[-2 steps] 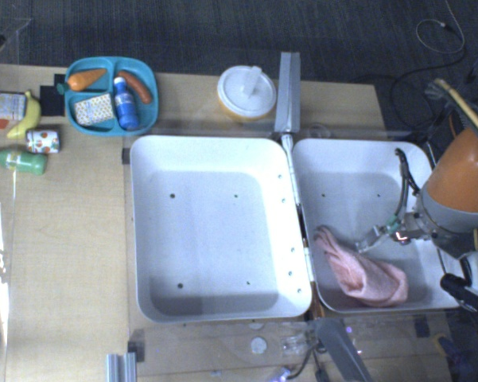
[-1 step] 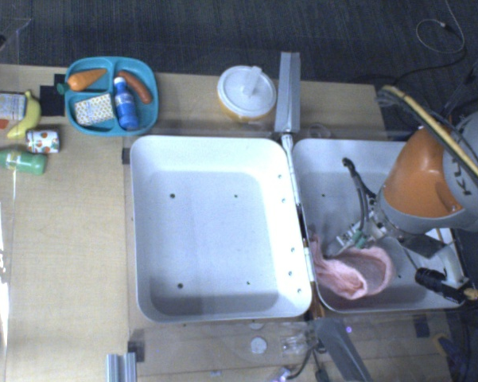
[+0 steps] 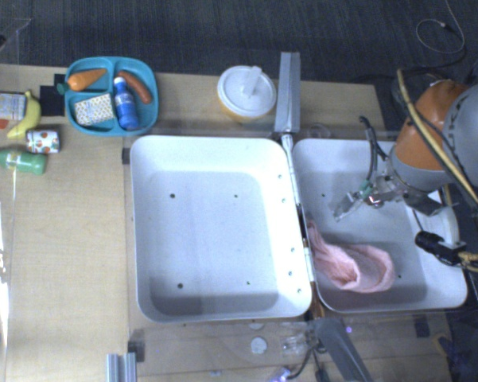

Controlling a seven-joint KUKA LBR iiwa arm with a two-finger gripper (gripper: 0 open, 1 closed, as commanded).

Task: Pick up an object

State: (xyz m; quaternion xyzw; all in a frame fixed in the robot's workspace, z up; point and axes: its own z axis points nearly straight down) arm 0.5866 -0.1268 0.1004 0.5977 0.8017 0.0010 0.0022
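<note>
Progress: while the gripper (image 3: 351,204) hangs above the right bin (image 3: 429,293), you have nothing lifted.
Fingers: spread, nothing between them.
Left: grasp the pink cloth (image 3: 351,263).

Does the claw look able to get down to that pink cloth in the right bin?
Probably yes. The claw hangs over the right bin, and the pink cloth lies uncovered on the bin floor just below it in the view, with nothing between them.
</note>
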